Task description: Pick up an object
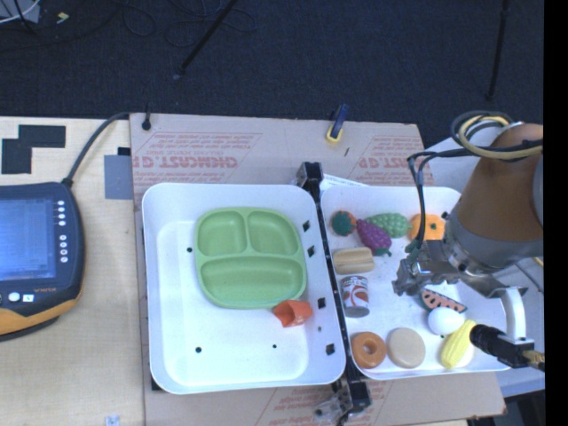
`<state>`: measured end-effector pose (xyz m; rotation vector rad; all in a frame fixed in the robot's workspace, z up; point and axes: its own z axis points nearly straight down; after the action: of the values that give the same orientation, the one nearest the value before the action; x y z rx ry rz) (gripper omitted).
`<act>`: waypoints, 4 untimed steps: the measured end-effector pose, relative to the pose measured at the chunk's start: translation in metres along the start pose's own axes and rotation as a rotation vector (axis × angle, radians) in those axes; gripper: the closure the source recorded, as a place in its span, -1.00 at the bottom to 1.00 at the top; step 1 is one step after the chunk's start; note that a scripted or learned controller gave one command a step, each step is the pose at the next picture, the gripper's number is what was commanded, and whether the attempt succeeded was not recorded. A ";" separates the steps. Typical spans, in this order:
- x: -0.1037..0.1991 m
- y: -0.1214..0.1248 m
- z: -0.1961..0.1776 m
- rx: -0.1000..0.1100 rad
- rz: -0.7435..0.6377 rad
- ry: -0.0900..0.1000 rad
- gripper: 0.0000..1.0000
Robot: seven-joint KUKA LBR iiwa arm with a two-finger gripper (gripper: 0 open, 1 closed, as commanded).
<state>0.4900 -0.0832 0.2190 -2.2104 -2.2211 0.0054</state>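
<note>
Looking down at your table [98, 344], you see two white bins side by side on a cardboard sheet [222, 149], with dark carpet [266, 43] and loose cables behind. A teach pendant [35, 256] lies at the table's left edge, and a blue-and-yellow clamp [336, 124] sits on the cardboard's far edge.

Your left bin [177, 362] holds a green divided plate [250, 257] and, just beside its near right corner, a small orange piece [293, 311].

Your right bin [390, 371] is crowded: along the far side a green-and-orange toy [343, 223], a purple grape bunch [374, 234], a green knobbly piece [389, 223] and an orange fruit [429, 227]; in the middle a tan roll [353, 260] with a can [355, 295] just below it; along the near side a doughnut [368, 350], a beige disc [406, 347], a yellow corn cob [457, 349], a white egg [441, 321] and a watermelon slice [441, 302].

Your arm [497, 202] reaches in from the right, orange band uppermost, wrist bent down over the right bin's right half. The gripper [415, 278] hangs low between the orange fruit and the watermelon slice, near both. You cannot tell from this angle how far it is spread, and nothing is seen in its grasp.
</note>
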 end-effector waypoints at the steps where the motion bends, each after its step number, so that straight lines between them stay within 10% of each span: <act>1: 0.053 -0.001 0.011 0.001 0.000 0.000 1.00; 4: 0.172 -0.017 -0.011 -0.002 0.002 -0.003 1.00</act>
<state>0.4727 0.0888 0.2308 -2.2156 -2.2213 0.0070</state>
